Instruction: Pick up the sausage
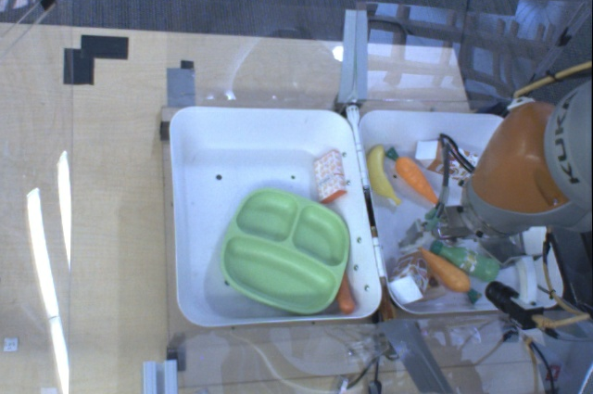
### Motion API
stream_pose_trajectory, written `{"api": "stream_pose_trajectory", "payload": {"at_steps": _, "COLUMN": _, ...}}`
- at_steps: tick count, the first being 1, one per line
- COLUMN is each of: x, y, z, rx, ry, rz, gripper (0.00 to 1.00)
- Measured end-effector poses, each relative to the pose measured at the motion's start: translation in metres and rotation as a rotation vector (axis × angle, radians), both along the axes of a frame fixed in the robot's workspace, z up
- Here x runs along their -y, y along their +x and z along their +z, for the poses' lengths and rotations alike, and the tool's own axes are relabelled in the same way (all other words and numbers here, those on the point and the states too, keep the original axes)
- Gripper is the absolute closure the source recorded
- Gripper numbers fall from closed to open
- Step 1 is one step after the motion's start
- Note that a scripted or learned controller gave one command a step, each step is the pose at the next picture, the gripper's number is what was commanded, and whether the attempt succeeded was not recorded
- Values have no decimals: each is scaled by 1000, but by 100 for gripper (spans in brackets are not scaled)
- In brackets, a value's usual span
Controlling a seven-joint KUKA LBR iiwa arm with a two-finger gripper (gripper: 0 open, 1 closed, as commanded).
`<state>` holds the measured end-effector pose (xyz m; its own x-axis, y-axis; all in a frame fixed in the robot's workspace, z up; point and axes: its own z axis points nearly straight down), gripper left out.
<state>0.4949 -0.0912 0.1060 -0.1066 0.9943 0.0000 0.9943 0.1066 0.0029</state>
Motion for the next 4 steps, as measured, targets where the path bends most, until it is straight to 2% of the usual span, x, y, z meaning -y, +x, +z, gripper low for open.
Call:
{"api": "stream_pose_trajectory", "payload": {"at_steps": 1, "x": 0, "y": 3, "z": 12, "rx": 7, "ry": 0, "rz": 1, "gripper": 100}}
{"api": "stream_pose_trajectory", "payload": {"at_steps": 2, "x": -23, "y": 43, "z": 80, "rx": 5, "ry": -2, "rz": 230, "gripper": 100}}
{"api": "stream_pose_trajectory", "payload": {"at_steps": 3, "x": 17, "y": -4, "z": -11, "rx": 2, "ry": -1, "rz": -92, "gripper": 100}}
{"api": "stream_pose_trajectory", "payload": {"at_steps": 4, "x": 17, "y": -4, "z": -11, "rx": 1, "ry": 0, "rz": -92, "gripper": 0}}
